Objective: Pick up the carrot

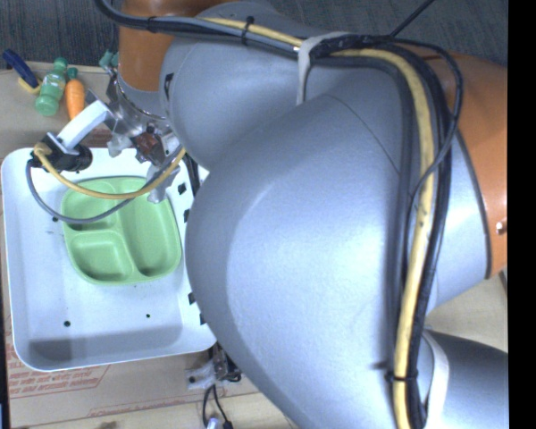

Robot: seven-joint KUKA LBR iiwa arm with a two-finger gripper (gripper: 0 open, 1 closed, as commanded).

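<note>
While the big grey arm [339,239] fills most of the view, the carrot [74,97] lies at about ten o'clock — outside the white bin [36,329], beside a green bottle [51,90]. Whether the gripper [129,141] is wide or narrow, I cannot tell. A green tray [125,239] sits in the bin.

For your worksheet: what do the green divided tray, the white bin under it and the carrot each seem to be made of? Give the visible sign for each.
Green divided tray: probably moulded plastic, with an even pale colour, a soft sheen and rounded compartments.
White bin: likely plastic or coated metal, smooth and glossy; the look leaves it open.
Carrot: seemingly a plastic toy, uniform bright orange with a green top.
</note>
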